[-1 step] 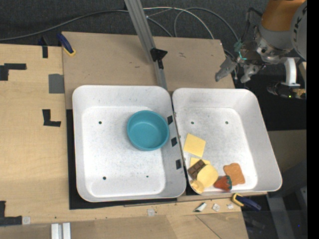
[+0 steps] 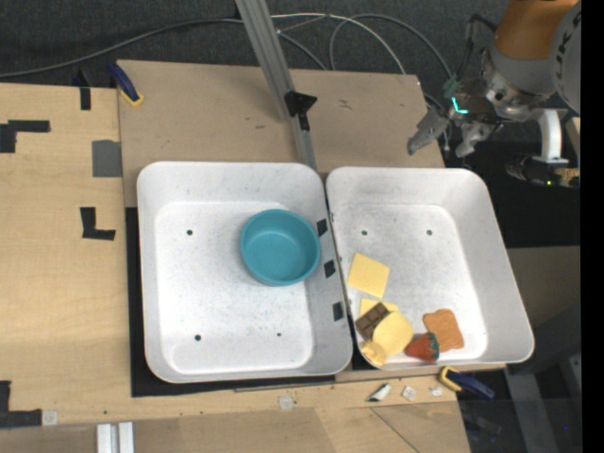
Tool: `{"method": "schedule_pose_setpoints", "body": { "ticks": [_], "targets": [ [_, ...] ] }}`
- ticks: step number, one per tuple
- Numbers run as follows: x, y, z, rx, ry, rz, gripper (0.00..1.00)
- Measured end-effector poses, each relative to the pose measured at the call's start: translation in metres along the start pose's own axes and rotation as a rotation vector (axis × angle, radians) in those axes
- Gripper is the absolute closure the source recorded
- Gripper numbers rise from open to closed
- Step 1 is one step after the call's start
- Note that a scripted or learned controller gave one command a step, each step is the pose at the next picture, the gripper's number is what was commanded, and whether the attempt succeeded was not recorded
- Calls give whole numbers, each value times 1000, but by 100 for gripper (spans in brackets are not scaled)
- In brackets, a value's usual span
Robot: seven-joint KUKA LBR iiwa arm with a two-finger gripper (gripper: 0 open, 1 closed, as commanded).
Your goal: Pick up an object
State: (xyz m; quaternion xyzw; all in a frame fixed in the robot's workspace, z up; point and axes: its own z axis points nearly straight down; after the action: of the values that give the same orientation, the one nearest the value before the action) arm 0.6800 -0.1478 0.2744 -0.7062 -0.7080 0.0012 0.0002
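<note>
Meanwhile, the gripper (image 2: 449, 132) hangs at the upper right of the frame, beyond the right bin (image 2: 472, 192), fingers spread apart and holding nothing. Yellow cheese pieces (image 2: 368, 276), a brown block (image 2: 370, 320) and a strawberry (image 2: 424, 347) cluster at its lower edge; a blue bowl (image 2: 279, 245) sits in the left bin (image 2: 170, 253).

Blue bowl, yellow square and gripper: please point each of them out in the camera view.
blue bowl (image 2: 278, 245): camera view, on its inner bottom.
yellow square (image 2: 368, 276): camera view, on the middle of its flat top.
gripper (image 2: 442, 136): camera view, midway between its fingertips.
</note>
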Motion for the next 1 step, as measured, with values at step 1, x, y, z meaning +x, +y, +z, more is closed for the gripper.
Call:
{"method": "schedule_pose_setpoints", "body": {
  "ticks": [1],
  "targets": [
    [5,-1,44,3,1,0,0]
  ]
}}
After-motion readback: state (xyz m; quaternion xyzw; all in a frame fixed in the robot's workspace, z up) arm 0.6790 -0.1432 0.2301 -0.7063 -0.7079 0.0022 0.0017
